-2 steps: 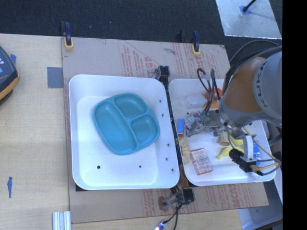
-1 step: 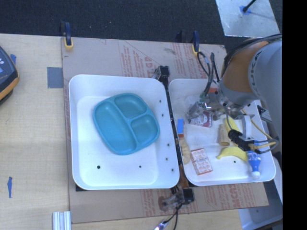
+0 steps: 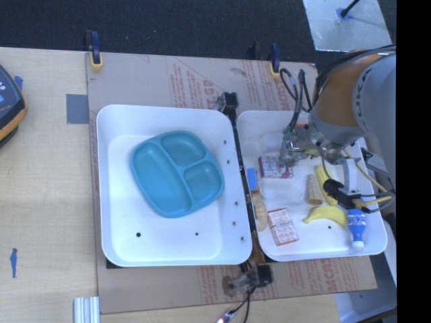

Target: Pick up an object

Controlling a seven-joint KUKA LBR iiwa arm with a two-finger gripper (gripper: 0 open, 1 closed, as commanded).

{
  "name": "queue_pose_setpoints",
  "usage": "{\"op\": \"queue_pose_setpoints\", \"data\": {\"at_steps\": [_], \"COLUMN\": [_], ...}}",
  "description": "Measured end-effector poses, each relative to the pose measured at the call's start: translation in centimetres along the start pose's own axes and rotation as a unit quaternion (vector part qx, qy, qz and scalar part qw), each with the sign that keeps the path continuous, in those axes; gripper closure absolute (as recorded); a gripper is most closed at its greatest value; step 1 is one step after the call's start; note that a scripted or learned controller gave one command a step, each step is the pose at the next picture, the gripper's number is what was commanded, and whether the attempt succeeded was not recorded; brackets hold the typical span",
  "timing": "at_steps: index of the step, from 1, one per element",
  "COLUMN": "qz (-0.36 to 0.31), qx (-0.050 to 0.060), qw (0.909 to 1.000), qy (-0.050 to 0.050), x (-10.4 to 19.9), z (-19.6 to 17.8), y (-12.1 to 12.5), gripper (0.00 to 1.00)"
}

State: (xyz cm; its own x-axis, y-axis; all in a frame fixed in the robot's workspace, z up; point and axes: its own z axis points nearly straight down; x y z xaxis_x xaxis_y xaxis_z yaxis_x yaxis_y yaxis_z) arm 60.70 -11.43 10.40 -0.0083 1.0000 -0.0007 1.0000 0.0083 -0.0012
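Gripper [image 3: 291, 149] sits low in right bin [image 3: 269, 251], at about 11 o'clock of it, just over the red-white packet [image 3: 275, 167]. Can't tell finger state or any hold. Best bet: centre on the packet, descend straight, avoid the banana [image 3: 326, 213] at 4 o'clock.

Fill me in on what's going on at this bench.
A grey arm with an orange band reaches from the right into the right white bin, its gripper low over a small red-and-white packet. A yellow banana, a blue-capped bottle and another packet lie untouched. The left white bin holds a blue divided plate. Nothing looks lifted yet.
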Motion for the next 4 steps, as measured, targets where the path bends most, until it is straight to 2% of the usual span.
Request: {"op": "queue_pose_setpoints", "data": {"at_steps": [1,2,4], "qz": [0.003,0.003,0.002], "qx": [0.001,0.001,0.001], "qw": [1.0000,1.0000,1.0000], "qy": [0.001,0.000,0.000], "x": [1.4,-2.1,-0.5], "z": [-8.8,-5.4,-6.6], "y": [-10.3,-7.4,-8.0], "gripper": [1.00,1.00,1.00]}}
